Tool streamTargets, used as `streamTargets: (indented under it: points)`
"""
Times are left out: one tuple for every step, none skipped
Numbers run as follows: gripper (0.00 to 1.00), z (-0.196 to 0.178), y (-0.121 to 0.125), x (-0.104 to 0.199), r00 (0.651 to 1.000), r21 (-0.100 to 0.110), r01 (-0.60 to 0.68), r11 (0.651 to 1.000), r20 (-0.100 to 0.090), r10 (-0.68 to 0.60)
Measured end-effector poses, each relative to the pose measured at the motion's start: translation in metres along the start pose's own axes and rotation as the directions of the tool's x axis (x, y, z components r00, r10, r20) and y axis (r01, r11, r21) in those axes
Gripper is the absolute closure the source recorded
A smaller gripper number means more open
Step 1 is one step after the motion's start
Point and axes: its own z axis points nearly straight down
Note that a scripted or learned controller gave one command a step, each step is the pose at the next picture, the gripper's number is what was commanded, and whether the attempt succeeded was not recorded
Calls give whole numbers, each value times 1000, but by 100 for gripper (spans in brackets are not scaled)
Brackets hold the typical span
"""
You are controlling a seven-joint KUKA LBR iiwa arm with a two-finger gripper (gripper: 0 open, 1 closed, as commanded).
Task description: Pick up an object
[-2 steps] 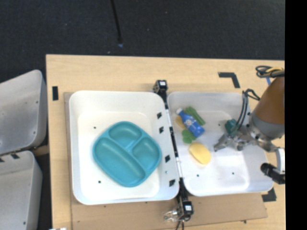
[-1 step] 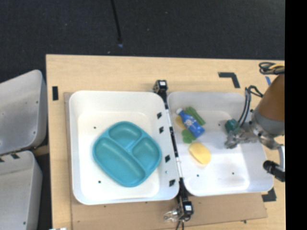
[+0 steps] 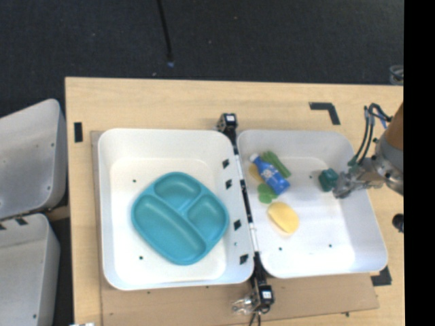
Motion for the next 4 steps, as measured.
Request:
streamTargets:
  points:
    - [100,-59,-4,2,1000,1,3,1000,-1,-3]
    - [100,-61,-3,1,1000,0,4,1000,0,-4]
    - [100,-71,0,55,1000,1,3,1000,-1,-3]
    - [100,-66,-1,94,1000,1,2,1000,0,-2]
